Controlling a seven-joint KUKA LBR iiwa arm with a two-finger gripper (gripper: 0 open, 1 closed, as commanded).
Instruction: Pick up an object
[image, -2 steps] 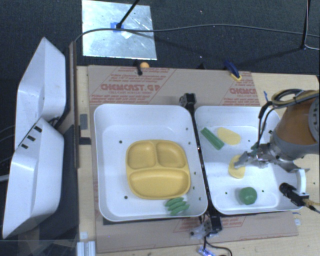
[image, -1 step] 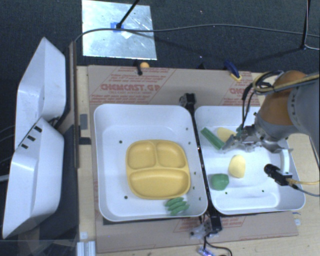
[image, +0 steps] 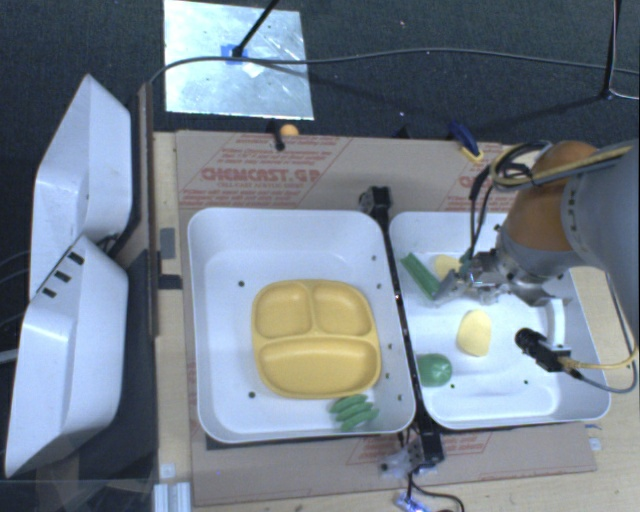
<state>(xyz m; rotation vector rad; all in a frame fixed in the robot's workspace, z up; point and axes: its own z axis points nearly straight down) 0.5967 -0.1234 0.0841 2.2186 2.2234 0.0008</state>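
Observation:
In the right bin (image: 500, 400) lie a dark green stick (image: 419, 275), a small yellow piece (image: 445, 265), a pale yellow oval (image: 475, 332) and a round green object (image: 434, 369). My gripper (image: 462, 282) is low over the bin's upper left part. It sits just right of the green stick and the small yellow piece, and above the yellow oval. The gripper's metal body hides what is under its tip.
The left bin (image: 225, 300) holds a yellow divided plate (image: 315, 335) and a green pea pod (image: 353, 409) near its front wall. A black divider (image: 395, 290) runs between the bins. The grey arm with its orange band (image: 550, 200) covers the right bin's back right.

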